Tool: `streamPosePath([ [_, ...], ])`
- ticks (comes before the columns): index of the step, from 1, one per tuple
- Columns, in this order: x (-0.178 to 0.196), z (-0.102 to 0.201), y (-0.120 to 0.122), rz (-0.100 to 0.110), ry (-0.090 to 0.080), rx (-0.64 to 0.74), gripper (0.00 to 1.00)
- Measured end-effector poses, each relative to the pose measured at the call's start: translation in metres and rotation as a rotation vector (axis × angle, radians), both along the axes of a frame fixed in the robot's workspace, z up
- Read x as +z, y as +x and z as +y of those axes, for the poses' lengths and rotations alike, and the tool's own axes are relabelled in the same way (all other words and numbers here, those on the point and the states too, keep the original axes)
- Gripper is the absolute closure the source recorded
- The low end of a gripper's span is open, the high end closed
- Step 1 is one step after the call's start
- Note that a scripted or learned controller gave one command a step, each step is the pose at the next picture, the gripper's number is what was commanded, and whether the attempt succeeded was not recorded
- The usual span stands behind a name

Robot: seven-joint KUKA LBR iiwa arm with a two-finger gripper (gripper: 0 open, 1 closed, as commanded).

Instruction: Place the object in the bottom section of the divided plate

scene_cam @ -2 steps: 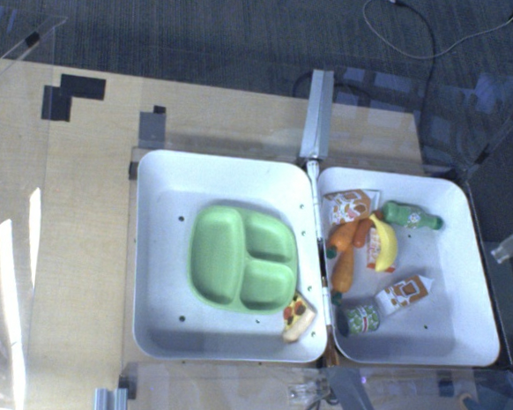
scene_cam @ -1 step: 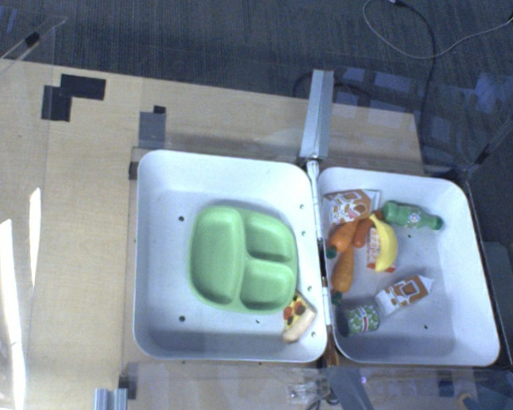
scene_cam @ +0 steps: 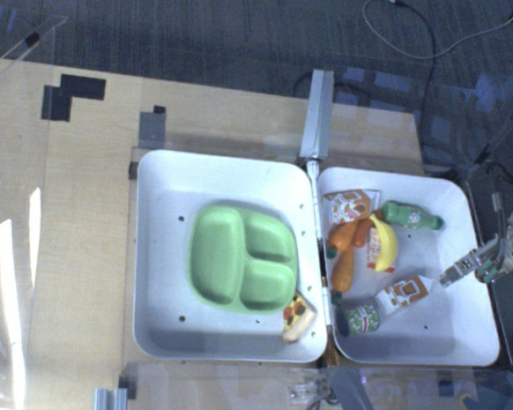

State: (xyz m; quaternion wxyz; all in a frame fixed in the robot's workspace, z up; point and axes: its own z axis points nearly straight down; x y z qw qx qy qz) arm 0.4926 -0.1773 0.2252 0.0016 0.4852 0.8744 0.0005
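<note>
Green divided plate [scene_cam: 239,258] in left bin [scene_cam: 161,236], banana [scene_cam: 382,245], bottle [scene_cam: 410,216] in right bin [scene_cam: 458,335]

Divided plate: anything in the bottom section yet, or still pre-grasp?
Nothing looks done: the green divided plate in the left bin holds nothing, and a pizza slice toy lies just off its corner. In hand: the gripper is over the right bin, near the small carton, with nothing visibly between its fingers. Grasp, carry and placement remain.
</note>
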Motion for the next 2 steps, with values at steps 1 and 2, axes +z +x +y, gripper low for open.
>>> streamPosePath([
  [1,0.211,-0.0228,-0.0037,-0.004,-0.004,0.197,1.0],
  [2,0.2111,-0.0282,-0.0035,-0.004,-0.004,0.335,1.0],
])
